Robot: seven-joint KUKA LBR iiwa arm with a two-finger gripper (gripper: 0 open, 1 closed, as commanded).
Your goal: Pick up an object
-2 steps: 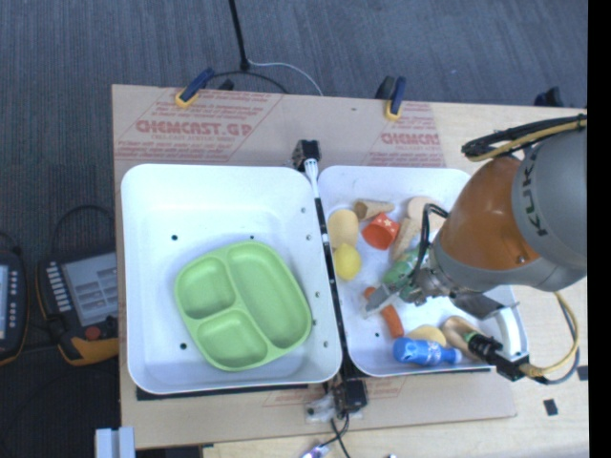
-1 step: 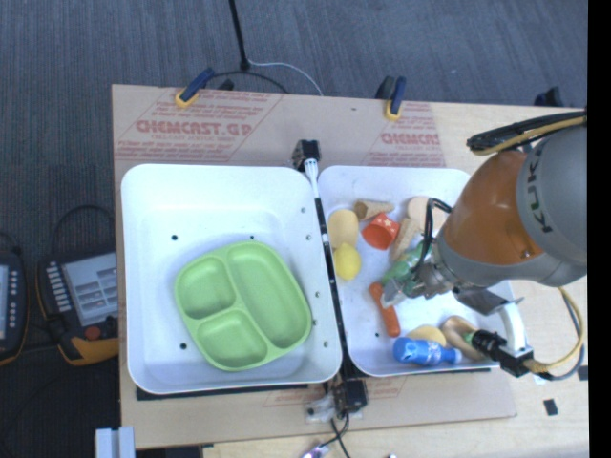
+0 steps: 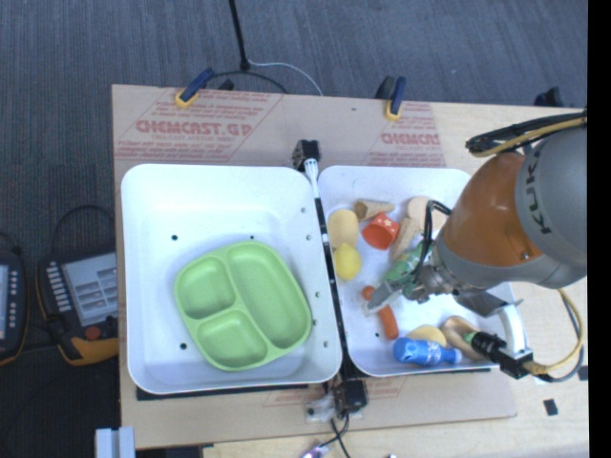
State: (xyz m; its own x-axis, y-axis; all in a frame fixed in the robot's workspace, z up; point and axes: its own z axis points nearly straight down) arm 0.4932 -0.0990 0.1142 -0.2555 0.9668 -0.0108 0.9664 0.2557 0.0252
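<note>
The claw (image 3: 396, 287) hangs over the crowded right white bin (image 3: 336, 284); whether it grips anything, I cannot tell.

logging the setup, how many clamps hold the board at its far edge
2. One blue and yellow clamp sits at the far edge above the left bin; the other clamp sits at the far edge above the right bin. The arm could be hiding more.

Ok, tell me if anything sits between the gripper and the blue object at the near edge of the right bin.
Nothing visible blocks it. The gripper hangs over the middle of the right bin, and the blue object lies just toward the near edge. A small orange piece lies on the bin floor between them, low and slightly left.
</note>
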